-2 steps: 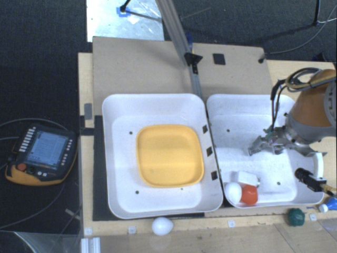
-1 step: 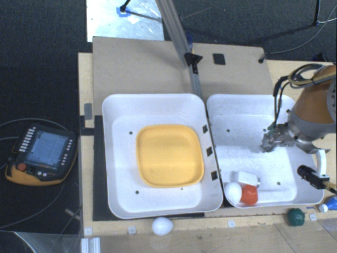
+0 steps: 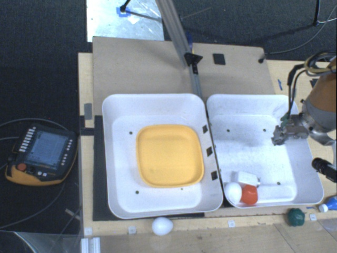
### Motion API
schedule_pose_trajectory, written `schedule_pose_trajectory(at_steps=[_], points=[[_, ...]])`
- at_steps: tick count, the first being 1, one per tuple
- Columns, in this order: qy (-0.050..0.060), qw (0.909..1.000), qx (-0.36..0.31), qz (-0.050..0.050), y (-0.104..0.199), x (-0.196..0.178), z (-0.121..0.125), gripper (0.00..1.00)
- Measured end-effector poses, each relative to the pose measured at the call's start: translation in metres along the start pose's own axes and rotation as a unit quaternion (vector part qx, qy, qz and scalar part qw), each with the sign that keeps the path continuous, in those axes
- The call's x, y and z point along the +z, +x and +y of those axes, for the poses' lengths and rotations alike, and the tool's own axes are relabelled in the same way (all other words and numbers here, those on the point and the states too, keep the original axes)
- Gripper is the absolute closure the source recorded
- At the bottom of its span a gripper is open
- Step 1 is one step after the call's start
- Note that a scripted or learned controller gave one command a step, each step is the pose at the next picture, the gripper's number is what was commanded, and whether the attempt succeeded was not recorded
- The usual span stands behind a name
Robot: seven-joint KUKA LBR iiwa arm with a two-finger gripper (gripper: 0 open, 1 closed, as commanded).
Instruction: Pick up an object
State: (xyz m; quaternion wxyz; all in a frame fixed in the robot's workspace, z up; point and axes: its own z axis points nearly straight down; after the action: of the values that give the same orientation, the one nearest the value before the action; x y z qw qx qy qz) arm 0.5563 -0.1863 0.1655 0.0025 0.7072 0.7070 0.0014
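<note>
Over the right bin's (image 3: 263, 109) far-right side, the arm (image 3: 322, 105) reaches in from the right edge, and the jaws (image 3: 279, 136) hang at its dark tip above bare bin floor, with nothing seen between them; how wide they stand I cannot tell (the tip is small and dark). Near the right bin's front-left corner lie a white ball (image 3: 233, 192), a red ball (image 3: 249, 194) touching it, and a small white block (image 3: 247, 178) just behind them, all well apart from the jaws. A yellow square plate (image 3: 170, 155) sits in the left bin (image 3: 117, 115). On the tabletop (image 3: 142, 62) in front of the bins rest a white egg-shaped thing (image 3: 162, 225) and a dark green ball (image 3: 296, 216).
</note>
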Motion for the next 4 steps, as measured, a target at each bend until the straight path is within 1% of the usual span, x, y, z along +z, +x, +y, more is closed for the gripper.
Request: schedule_pose_trajectory(at_steps=[2,3,4], points=[[0.000,1.0000,0.000,0.000,-0.004,-0.085,0.006,1.00],[0.002,1.0000,-0.002,0.001,0.044,-0.075,-0.001,1.00],[0.002,1.0000,-0.003,0.001,0.102,-0.082,-0.001,1.00]])
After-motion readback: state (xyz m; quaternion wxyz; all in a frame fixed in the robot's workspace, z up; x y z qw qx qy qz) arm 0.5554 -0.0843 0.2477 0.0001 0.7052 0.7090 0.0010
